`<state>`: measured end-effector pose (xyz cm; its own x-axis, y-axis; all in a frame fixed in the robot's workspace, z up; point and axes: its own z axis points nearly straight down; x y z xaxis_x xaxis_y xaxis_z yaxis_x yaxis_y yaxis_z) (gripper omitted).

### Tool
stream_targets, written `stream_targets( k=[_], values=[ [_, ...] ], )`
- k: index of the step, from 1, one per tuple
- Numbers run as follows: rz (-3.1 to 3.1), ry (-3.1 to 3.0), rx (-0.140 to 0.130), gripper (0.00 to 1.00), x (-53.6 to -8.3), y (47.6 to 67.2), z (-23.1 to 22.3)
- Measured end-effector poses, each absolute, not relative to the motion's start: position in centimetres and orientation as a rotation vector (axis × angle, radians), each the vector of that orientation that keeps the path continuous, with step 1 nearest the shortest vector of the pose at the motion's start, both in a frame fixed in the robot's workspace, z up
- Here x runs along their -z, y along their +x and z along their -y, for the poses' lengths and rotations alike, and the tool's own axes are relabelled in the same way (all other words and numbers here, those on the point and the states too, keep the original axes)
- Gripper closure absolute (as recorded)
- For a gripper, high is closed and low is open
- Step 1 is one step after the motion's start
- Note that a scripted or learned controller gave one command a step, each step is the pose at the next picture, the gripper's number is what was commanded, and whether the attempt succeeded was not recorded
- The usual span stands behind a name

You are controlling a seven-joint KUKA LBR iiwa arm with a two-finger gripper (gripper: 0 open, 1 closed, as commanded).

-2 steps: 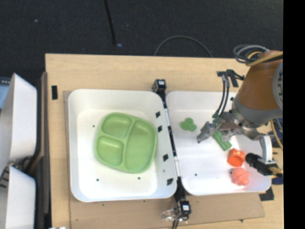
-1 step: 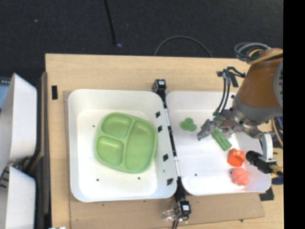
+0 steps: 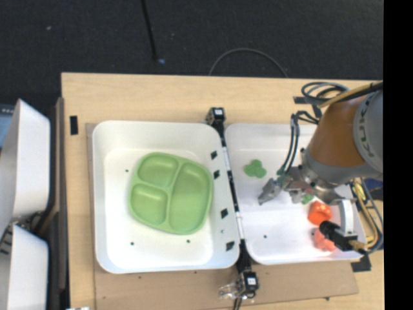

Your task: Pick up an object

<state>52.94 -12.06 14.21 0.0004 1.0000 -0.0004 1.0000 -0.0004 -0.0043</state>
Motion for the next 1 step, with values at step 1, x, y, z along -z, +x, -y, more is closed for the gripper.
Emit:
stream_targets(
  k=[1],
  values=[
    [2.219, -2.222, -0.004, 0.0, -9.81, 52.88, 12.17]
  ],
)
